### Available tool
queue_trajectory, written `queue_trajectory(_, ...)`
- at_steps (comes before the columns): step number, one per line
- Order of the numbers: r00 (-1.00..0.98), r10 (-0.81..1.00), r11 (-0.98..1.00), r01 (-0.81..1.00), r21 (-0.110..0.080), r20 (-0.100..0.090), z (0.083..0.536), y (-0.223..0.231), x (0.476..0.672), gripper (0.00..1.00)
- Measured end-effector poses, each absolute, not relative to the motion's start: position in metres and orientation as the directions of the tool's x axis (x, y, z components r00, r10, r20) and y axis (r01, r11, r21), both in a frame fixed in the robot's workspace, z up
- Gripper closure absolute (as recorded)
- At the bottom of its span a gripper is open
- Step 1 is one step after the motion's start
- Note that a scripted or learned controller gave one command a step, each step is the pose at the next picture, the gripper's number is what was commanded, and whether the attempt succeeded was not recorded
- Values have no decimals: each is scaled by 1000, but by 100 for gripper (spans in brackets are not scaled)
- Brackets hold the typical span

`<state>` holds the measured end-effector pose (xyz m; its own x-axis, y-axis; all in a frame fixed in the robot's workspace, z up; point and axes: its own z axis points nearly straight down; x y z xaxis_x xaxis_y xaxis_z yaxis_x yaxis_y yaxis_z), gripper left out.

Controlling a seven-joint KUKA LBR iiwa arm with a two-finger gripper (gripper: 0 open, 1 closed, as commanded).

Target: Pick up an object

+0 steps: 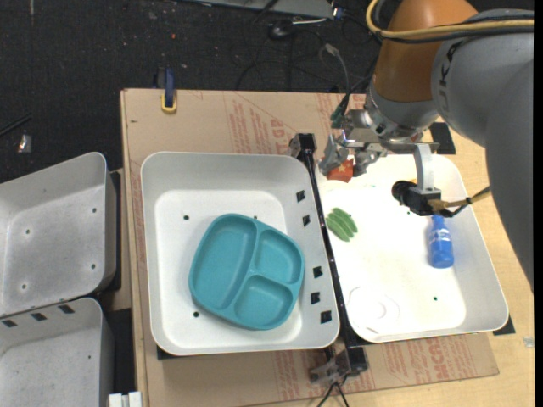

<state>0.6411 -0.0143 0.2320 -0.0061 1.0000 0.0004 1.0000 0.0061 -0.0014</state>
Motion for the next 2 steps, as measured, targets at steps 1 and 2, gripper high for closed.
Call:
queue_trajectory(1, -8, 1000, 8, 1000, 1, 2, 227, 43, 646, 100)
queue_trajectory(2, -7, 1000, 7, 1000, -1, 1, 219, 92, 641, 100)
